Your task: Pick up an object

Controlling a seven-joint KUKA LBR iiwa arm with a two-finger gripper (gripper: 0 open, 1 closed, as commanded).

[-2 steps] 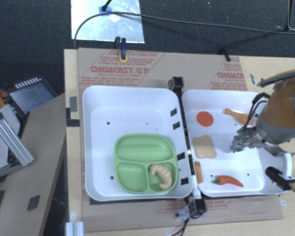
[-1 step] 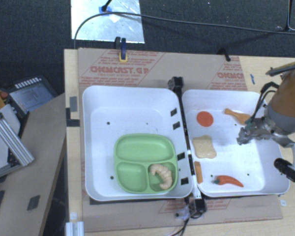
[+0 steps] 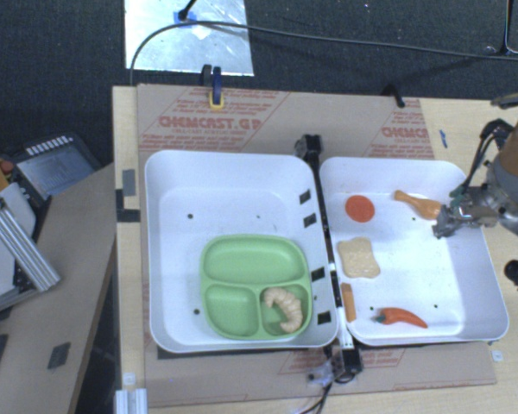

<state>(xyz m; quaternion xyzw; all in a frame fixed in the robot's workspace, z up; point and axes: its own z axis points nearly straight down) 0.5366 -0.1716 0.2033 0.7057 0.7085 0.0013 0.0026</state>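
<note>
1. From my overhead feed, the arm (image 3: 511, 179) comes in at the right edge and is cut off by the frame, so I get only its wrist end and some cabling.
2. The gripper (image 3: 446, 223) sits over the right rim area of the right bin (image 3: 466, 317). It reads as a small dark-grey cluster, and I cannot tell how its jaws stand.
3. Just left of it lies a tan drumstick-shaped piece (image 3: 418, 203), its fatter end toward the gripper. Whether the two touch is not clear at this resolution; nothing shows gripped.
4. Also in the right bin: a red-orange disc (image 3: 359, 208) near the back left, a pale bread-like slab (image 3: 359, 258) below it, and a red chili pepper (image 3: 401, 318) with a green stem toward the front.
5. A thin orange stick (image 3: 348, 303) lies against the bin's left wall, partly hidden by the divider between the bins, so I cannot identify it.
6. In the left bin (image 3: 181, 231) is a green divided plate (image 3: 242, 266); a pale curled item (image 3: 284, 307), perhaps a shrimp, lies in its front-right compartment.
</note>
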